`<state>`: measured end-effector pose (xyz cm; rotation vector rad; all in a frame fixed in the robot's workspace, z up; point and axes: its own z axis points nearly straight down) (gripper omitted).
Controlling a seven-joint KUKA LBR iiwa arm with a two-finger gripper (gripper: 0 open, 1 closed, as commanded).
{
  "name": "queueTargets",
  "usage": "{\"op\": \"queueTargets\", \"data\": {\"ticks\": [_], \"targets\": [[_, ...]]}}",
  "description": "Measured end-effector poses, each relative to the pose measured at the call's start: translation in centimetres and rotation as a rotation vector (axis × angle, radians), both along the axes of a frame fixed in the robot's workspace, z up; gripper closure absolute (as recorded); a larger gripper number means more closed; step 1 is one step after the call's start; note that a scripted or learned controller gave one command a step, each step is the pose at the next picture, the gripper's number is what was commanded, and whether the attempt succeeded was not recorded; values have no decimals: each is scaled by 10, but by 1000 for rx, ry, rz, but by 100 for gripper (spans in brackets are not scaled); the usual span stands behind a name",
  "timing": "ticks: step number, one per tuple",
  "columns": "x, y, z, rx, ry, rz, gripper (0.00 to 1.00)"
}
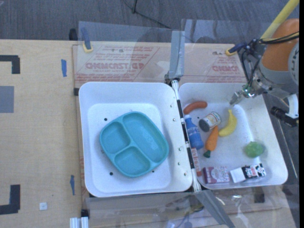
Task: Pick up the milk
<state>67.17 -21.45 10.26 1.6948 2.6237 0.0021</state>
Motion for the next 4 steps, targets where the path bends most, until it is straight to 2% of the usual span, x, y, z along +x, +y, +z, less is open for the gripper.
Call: {"op": "queueTargets", "data": {"ticks": [1, 2, 3, 4], "targets": [[1, -1, 8, -2, -3, 1, 100], [-14, -5, -16, 10, 11, -124, 100], [-74, -8, 41, 10, 18, -139, 100], [-6, 40, 87, 9, 13, -359, 100]]}}
